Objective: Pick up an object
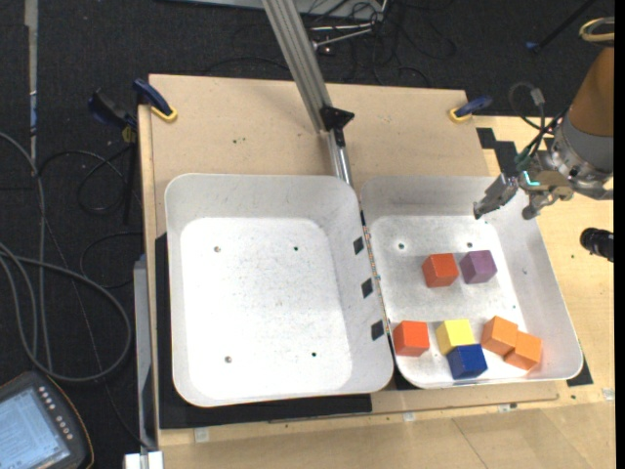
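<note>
Several small blocks lie in the right bin (pixel 410 225). An orange cube (pixel 440 270) and a purple cube (pixel 478 266) sit side by side near its middle. Along the front are another orange cube (pixel 411 337), a yellow cube (pixel 454 334), a blue cube (pixel 468 361) and two orange blocks (pixel 514 341) touching each other. My gripper (pixel 510 201) hangs over the bin's far right corner, above and right of the purple cube. Its two fingers are spread apart with nothing between them.
The left bin (pixel 259 286) sits beside the right one. A slanted metal pole (pixel 298 52) rises from the gap between the bins at the back. Clamps (pixel 154 101) hold the board's far corners.
</note>
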Robot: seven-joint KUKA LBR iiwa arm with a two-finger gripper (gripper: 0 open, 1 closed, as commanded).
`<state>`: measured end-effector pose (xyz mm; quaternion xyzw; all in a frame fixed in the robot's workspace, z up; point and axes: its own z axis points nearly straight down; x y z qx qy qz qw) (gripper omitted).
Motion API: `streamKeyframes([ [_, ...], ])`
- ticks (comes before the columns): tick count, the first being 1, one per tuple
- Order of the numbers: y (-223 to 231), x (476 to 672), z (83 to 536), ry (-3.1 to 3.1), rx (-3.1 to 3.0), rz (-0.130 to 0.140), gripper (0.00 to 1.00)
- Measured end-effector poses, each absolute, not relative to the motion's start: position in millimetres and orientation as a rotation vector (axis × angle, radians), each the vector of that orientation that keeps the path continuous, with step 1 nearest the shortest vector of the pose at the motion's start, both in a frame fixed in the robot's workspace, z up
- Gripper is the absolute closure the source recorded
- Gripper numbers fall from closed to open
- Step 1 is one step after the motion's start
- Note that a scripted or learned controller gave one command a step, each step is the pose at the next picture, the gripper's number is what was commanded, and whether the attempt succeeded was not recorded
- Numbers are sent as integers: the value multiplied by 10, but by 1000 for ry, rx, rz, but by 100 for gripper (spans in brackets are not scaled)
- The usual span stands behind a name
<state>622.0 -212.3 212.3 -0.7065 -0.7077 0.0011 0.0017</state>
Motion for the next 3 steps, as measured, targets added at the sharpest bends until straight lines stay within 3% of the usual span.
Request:
streamKeyframes([
  [1,-2121,6226,2148,-2225,-2218,2,0],
  [2,-2195,6149,1629,-2217,-2220,5,0],
  [3,-2140,6197,1015,-2222,-2215,5,0],
])
